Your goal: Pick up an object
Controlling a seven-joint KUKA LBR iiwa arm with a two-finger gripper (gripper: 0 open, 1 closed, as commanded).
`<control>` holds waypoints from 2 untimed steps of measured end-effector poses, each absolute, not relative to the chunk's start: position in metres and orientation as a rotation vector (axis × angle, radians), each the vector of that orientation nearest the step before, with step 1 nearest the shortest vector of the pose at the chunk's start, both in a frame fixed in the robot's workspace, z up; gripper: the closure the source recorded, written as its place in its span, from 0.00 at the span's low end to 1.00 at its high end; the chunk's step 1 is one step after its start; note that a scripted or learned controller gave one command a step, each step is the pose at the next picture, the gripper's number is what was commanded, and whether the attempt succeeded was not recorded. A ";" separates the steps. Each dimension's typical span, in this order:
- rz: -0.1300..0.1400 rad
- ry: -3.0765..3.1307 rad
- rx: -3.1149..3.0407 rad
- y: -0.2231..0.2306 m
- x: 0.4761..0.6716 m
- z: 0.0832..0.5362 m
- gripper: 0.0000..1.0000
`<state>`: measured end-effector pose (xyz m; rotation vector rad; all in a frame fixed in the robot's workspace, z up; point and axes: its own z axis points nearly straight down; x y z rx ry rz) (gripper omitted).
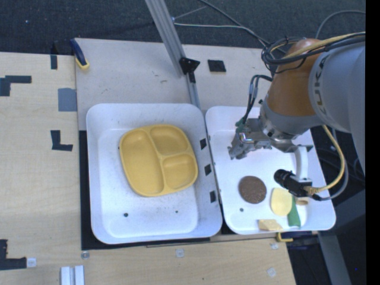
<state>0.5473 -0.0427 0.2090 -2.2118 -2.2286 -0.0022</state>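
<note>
While the end effector is poised over the right bin, its state indiscernible, no object is yet lifted.

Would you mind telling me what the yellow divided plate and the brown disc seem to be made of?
The yellow divided plate looks like moulded plastic: uniform colour, soft sheen, rounded compartment ridges. The brown disc looks matte and speckled, perhaps cork or a toy cookie; I cannot tell which.
</note>
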 end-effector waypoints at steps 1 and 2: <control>-0.001 -2.229 -2.212 0.013 0.560 0.217 1.00; -0.001 -2.228 -2.212 0.069 0.564 0.228 1.00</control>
